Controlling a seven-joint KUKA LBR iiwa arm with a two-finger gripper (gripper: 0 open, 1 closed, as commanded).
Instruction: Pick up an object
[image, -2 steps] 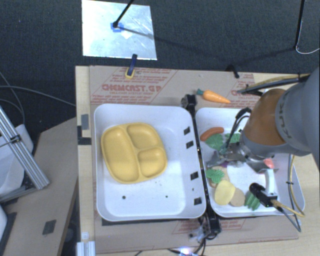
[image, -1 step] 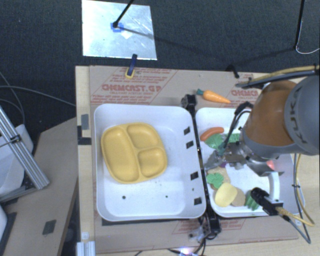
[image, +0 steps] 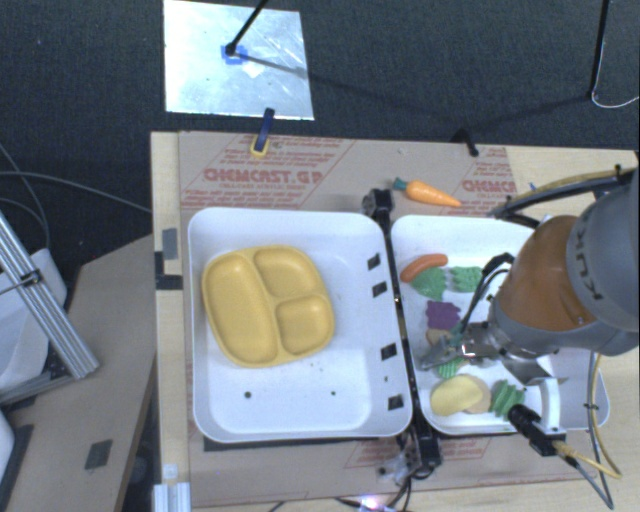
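The end effector (image: 447, 350) hung low in the right bin (image: 520, 228), and I could not tell how it was set, with the purple toy (image: 441, 315) just behind it and the yellow toy (image: 456, 394) just in front.

The pincer (image: 446, 352) hangs low in the right bin (image: 520, 228), near a purple toy (image: 441, 315) and a yellow toy (image: 457, 394).

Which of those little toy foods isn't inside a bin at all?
The orange carrot. It lies on the cardboard just beyond the right bin, while the other toy foods all lie inside that bin.
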